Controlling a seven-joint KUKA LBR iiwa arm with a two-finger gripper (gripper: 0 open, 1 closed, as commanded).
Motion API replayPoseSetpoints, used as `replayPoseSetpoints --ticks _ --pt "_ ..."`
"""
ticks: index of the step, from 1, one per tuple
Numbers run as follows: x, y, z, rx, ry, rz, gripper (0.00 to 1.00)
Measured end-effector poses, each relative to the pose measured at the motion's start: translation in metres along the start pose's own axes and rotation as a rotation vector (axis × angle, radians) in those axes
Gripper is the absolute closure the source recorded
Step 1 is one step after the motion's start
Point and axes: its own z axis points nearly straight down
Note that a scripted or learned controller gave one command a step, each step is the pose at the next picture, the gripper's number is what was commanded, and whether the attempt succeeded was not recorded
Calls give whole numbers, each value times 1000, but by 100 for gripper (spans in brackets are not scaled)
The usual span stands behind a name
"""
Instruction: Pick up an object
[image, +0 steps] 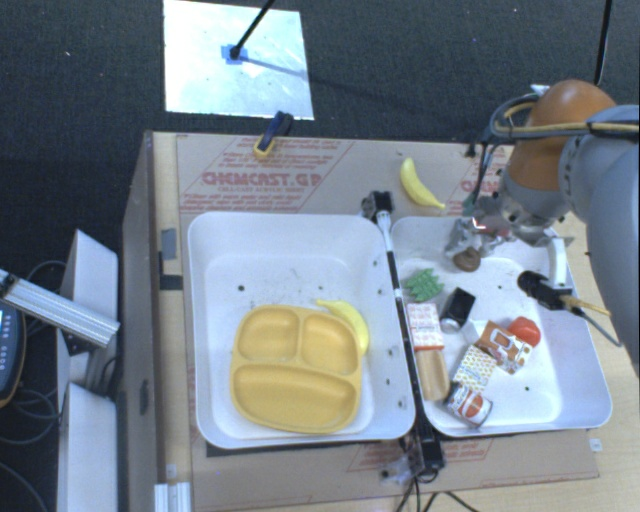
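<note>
Hand (472, 243) low over the right bin (590, 395), near its far-left corner. Cannot tell from this angle whether my hand is wide or narrow; the wrist blocks the view.

Directly under the hand: a small brown lump (466, 262), resting on the bin floor or just off it, I can't say which. It looks like the likeliest target. Touching or merely close, I cannot tell. No sign that it is held.

Rest of the right bin:
- green piece (425, 285) by the left wall
- black block (458, 306) just beside it
- tan box (431, 358) along the left wall
- orange-and-white carton (503, 346) mid-bin, red ball (526, 329) touching it
- can (468, 404) near the front edge

Left bin (215, 330): yellow divided tray (292, 372), a banana (347, 320) at the tray's far-right corner. Second banana (420, 186) lies on the counter (330, 180) beyond the bins.

Progress, my judgement: approach done, hand placed at the object. Nothing lifted yet. Left to do: a confirmed grip on the lump, then raise it clear of the bin.
</note>
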Motion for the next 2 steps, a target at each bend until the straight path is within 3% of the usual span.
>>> replayPoseSetpoints --ticks 1,2 --pt "-21 -6 -51 -1 -3 3 100" --pt "53 1 -101 -1 0 0 100"
